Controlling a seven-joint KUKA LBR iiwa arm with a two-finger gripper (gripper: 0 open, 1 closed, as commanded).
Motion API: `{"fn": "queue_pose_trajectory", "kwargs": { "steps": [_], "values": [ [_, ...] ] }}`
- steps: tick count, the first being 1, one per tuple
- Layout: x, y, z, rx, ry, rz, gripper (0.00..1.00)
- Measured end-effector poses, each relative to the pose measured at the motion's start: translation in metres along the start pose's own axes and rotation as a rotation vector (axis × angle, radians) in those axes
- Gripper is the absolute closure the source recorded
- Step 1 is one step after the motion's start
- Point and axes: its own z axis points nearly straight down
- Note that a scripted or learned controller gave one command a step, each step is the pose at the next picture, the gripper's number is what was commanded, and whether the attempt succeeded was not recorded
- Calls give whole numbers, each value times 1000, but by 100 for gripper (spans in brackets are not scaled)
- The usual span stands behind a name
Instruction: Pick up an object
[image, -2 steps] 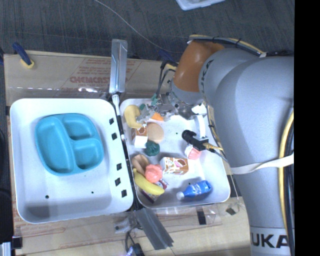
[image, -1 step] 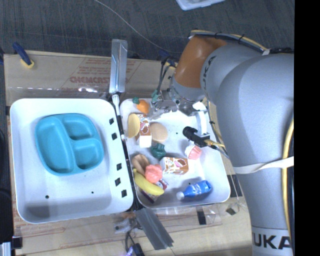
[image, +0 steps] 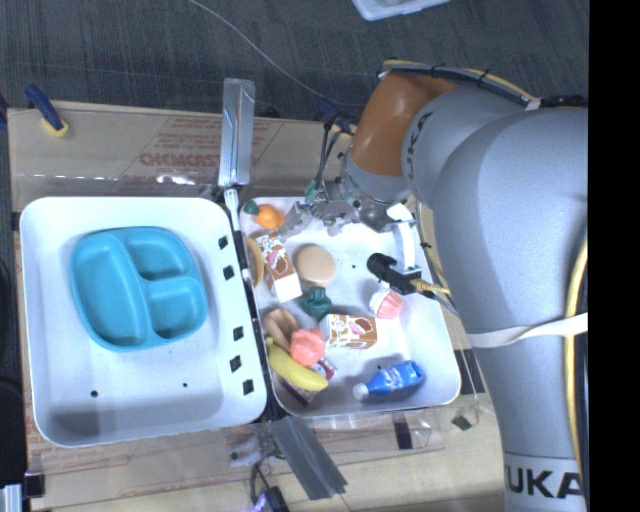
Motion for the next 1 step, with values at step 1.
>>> {"fn": "queue_pose_trajectory", "kwargs": {
  "steps": [1],
  "values": [
    [-14, -14, -16, 20, -2, -103, 0]
  ]
}}
